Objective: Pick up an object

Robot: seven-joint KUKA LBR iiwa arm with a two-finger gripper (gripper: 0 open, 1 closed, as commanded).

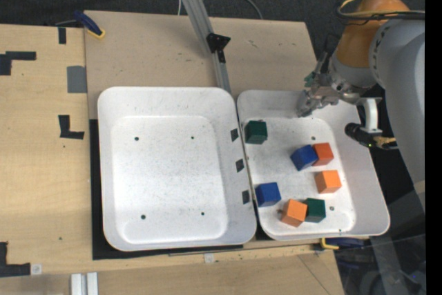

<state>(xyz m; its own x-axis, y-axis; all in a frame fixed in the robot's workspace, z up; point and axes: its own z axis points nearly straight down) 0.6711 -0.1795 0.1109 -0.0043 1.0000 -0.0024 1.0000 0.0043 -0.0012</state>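
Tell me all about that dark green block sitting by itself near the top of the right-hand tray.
The dark green block is a small cube with a plain matte surface, perhaps painted wood or foam. It rests flat on the floor of the right bin, in the far left part near the wall shared with the other bin. Nothing touches it: the other blocks lie nearer the camera, and the gripper is off to its right, near the bin's far edge.

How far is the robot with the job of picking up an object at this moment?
Nothing looks picked yet. All seven blocks lie in the right bin, among them the green block and the blue block beside an orange block. The tool is over that bin's far edge, with no block seen in it. Reaching a block, gripping and lifting are left.
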